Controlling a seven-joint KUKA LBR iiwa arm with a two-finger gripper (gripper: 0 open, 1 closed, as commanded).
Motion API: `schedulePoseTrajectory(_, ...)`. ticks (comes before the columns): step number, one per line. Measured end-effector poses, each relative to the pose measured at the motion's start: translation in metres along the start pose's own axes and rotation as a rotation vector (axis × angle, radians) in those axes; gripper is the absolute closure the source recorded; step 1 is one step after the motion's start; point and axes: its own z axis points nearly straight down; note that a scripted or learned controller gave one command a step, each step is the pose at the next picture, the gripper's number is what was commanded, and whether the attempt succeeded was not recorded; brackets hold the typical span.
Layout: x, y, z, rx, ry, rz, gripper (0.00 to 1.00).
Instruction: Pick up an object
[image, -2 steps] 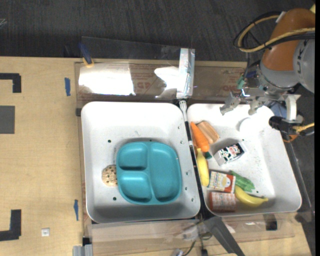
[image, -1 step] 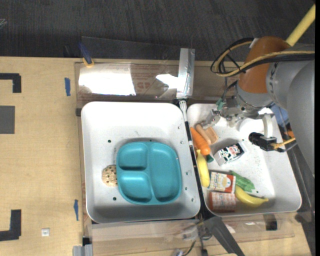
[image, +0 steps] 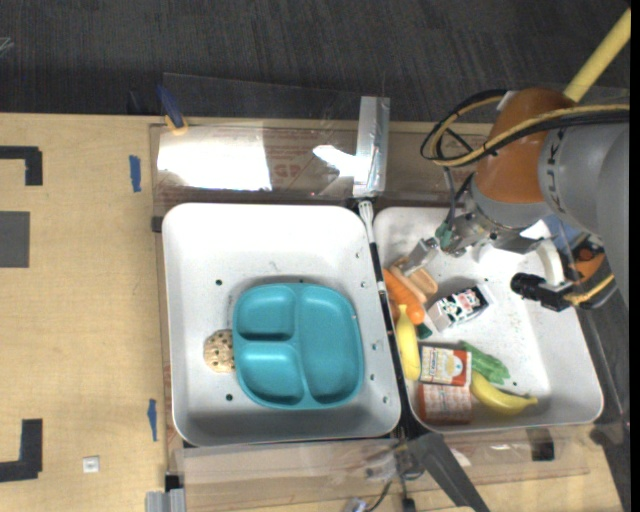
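Note:
My gripper (image: 452, 237) hangs low over the back left part of the right bin (image: 570, 345), under the orange band of the arm (image: 520, 150). Just in front of it and to its left lies a tan block (image: 415, 268), close to the gripper tip; whether they touch I cannot tell. Beside it lie an orange carrot (image: 403, 291) and a small black-and-white carton (image: 459, 305). Further forward are a yellow corn-like piece (image: 407, 346), a red-and-white box (image: 443, 364), a red can (image: 443, 401), a green pepper (image: 486, 361) and a banana (image: 501, 398).
The left bin (image: 200, 250) holds a teal divided plate (image: 297, 343) and a speckled cookie (image: 218, 350) against the plate's left edge. A metal divider (image: 380, 300) runs between the two bins. Cables loop above the wrist at the right bin's back.

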Motion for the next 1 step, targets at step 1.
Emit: schedulePoseTrajectory(1,0.0016,0.0029,-0.0094,-0.003,0.006,0.001,1.0)
